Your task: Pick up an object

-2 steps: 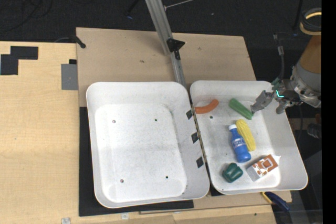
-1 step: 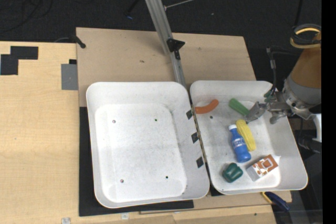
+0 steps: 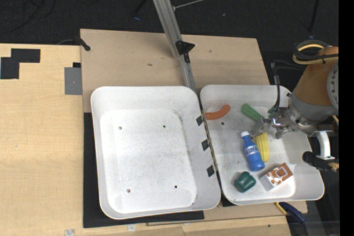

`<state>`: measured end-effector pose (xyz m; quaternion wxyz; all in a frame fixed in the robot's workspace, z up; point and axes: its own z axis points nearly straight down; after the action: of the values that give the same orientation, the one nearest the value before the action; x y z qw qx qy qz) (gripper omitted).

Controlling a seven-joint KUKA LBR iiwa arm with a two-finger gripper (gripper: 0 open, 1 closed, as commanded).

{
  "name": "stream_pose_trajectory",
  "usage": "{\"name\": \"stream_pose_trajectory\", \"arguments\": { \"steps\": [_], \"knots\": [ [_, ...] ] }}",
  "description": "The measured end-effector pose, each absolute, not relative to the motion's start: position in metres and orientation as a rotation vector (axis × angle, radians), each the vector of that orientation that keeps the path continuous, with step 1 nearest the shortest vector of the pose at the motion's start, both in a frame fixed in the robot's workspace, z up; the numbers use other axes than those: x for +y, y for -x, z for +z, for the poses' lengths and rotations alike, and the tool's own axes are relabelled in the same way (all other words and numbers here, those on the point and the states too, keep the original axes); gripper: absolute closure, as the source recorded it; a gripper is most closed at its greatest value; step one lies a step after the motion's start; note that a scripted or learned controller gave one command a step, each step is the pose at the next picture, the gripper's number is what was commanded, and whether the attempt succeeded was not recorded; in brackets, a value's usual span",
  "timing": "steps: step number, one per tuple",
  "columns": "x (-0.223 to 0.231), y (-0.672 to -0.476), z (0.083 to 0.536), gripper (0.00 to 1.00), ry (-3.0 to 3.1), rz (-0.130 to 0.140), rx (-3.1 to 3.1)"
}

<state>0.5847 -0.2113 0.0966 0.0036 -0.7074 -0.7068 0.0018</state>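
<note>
So the gripper (image 3: 264,129) sits low in the right bin (image 3: 232,196), near its right edge, right over the top end of the yellow corn cob (image 3: 263,147). I honestly can't tell how the fingers stand; that bit is just a metallic blur.

The corn lies touching the blue bottle (image 3: 252,151) along its right side, and that's the tricky part. If the corn is the target, I'd turn the wrist so the fingers close across its short width, with one finger slipping into the seam next to the bottle. Otherwise it'll likely shove both around.

Easier picks: the green block (image 3: 251,112) near the far edge, the orange sausage-shaped toy (image 3: 217,113) by the divider, the dark green lump (image 3: 244,181), and the small brown-and-white box (image 3: 276,176) at the near edge all have some free space around them.
</note>
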Motion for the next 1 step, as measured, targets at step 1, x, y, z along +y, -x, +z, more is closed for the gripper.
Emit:
{"name": "stream_pose_trajectory", "arguments": {
  "steps": [1],
  "knots": [
    [-0.2122, -0.5857, 0.1098, 1.0, 2.222, 0.003, -2.216]
  ]
}}
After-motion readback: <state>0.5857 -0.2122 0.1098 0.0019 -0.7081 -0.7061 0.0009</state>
